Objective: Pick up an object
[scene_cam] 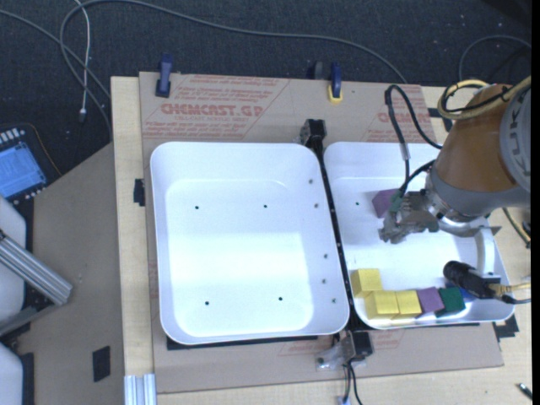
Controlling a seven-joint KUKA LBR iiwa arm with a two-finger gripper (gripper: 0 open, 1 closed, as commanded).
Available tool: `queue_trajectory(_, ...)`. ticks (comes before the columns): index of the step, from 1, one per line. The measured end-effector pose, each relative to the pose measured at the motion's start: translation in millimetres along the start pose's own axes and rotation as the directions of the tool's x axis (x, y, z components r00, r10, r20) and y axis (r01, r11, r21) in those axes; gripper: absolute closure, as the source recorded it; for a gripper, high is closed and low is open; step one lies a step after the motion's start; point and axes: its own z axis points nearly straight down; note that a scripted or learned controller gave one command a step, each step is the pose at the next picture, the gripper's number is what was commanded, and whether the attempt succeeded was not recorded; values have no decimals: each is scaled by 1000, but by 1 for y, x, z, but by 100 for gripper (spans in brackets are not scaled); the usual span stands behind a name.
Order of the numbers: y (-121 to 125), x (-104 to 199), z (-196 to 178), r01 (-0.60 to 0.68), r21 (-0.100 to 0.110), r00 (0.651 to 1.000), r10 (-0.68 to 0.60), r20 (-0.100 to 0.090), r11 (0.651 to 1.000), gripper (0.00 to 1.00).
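**Low in the right bin, beside a purple block**

My end effector (395, 226) is down inside the right bin (371, 165), about midway along its length and a little toward the divide between the two bins. From this slanted view I cannot tell whether it is apart or together, and I cannot see anything held in it.

The upper purple block (385, 201) lies just beside my end effector on the side toward the bin's far wall. I cannot tell whether it touches me or sits slightly apart.

The other pieces crowd the near edge of the right bin. One of the three yellow blocks (385, 303) sits close to the wall shared with the left bin, and two more lie in a row along the near rim. That row runs on into the lower purple block (430, 299) and the green block (451, 300), which are packed against each other near the bin's near right corner.

Bare white floor shows between my end effector and that row, and more between the upper purple block and the far wall.

The left bin (236, 243) lies alongside, its rim almost meeting the right bin's rim. Both bins rest on the worktop (133, 251), and my arm (477, 154) crosses the right bin's outer edge.
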Motion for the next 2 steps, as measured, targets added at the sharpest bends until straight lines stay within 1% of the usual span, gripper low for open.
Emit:
queue_trajectory(1,-2,-5,-61,0,-1,1000,0,0,1000,100)
queue_trajectory(2,-10,-1,-109,1,0,1000,-1,-1,1000,100)
